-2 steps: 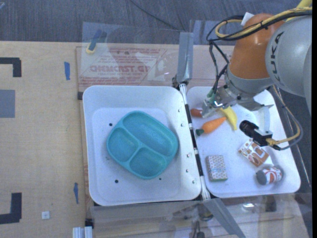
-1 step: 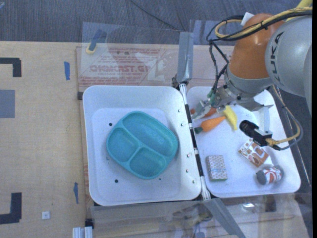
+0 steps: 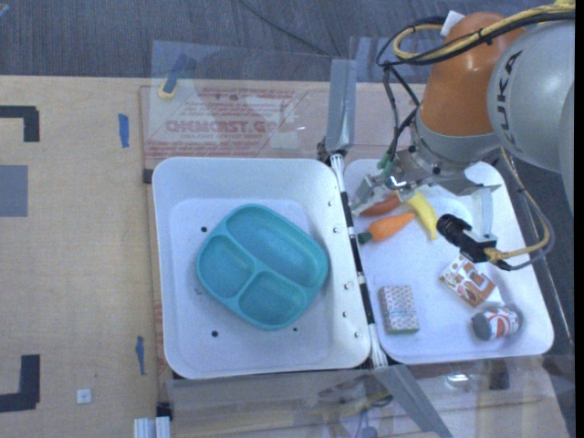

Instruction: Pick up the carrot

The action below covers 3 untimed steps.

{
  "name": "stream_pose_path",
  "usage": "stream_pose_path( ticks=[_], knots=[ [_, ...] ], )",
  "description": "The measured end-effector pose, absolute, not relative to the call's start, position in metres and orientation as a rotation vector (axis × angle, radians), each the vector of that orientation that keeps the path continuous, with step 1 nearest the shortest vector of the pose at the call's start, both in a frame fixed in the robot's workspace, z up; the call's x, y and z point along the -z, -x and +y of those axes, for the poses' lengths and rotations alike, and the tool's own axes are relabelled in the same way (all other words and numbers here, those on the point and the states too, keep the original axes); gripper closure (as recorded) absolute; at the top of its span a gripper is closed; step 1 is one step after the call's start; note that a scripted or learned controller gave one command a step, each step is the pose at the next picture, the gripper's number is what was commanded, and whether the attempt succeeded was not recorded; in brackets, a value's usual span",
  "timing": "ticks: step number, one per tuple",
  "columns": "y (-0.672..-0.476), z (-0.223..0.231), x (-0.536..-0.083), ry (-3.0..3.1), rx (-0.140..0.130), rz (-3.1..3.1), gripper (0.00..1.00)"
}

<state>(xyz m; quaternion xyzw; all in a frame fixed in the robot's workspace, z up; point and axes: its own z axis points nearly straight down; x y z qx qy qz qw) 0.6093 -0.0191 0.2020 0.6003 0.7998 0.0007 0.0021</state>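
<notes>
The carrot is orange with a small green end. It lies on the floor of the right bin, near the bin's left wall, pointing up to the right. My gripper hangs just behind the carrot at the bin's far left corner, low over the floor. A second reddish-orange piece lies partly hidden right under the gripper, between it and the carrot. Nothing appears lifted off the bin floor.
A yellow banana lies just right of the carrot. A small patterned box, a red and white packet and a small can sit toward the front. The left bin holds a teal divided plate.
</notes>
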Motion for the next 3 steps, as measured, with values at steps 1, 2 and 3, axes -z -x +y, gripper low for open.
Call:
stream_pose_path(
  ticks=[1,2,3],
  knots=[
    [-0.633,0.016,-0.191,-2.022,-0.002,2.399,0.0],
    [-0.599,-0.044,-0.185,-2.03,0.002,2.399,0.0],
    [-0.602,-0.124,-0.127,-1.749,0.0,2.61,0.0]
  ],
)
